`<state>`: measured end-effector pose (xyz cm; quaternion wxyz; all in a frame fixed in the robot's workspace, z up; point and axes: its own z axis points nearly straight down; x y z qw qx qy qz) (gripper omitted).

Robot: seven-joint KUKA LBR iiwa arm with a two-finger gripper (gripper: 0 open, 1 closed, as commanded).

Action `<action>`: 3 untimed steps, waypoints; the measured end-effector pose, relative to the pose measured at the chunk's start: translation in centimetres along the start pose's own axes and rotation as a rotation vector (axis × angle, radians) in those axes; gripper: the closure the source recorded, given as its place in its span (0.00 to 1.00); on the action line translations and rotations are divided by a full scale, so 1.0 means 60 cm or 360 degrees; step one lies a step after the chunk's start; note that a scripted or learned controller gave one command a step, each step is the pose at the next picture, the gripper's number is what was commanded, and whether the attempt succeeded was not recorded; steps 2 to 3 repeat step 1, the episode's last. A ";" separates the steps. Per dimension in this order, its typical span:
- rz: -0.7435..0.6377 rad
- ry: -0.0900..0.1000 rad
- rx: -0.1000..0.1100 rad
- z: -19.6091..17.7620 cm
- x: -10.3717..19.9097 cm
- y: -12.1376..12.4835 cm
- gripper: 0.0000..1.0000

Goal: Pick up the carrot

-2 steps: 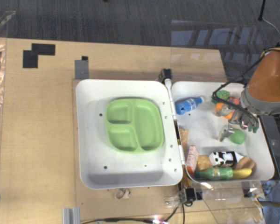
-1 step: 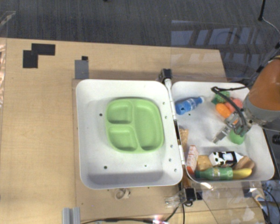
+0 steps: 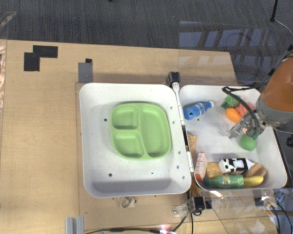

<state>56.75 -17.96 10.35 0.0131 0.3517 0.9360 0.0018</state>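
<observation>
The carrot (image 3: 233,114) is an orange piece with a green leafy top, lying in the upper right part of the right bin (image 3: 210,130). My gripper (image 3: 244,129) hangs low over that bin, just below and to the right of the carrot. A green round object (image 3: 247,142) sits directly beneath it. The grey arm with its orange band (image 3: 283,89) comes in from the right edge. I see nothing held in the gripper.
A blue bottle (image 3: 196,109) lies at the right bin's upper left. Several food items crowd its front edge, among them a green bottle (image 3: 224,181), a banana (image 3: 254,180) and a black-and-white toy (image 3: 233,165). The left bin (image 3: 95,145) holds a green divided plate (image 3: 139,130).
</observation>
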 end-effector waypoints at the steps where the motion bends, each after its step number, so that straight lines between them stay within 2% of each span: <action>1: -0.0179 0.0015 -0.0003 -0.133 0.060 0.119 1.00; 3: -0.0179 0.0015 -0.0003 -0.133 0.060 0.119 1.00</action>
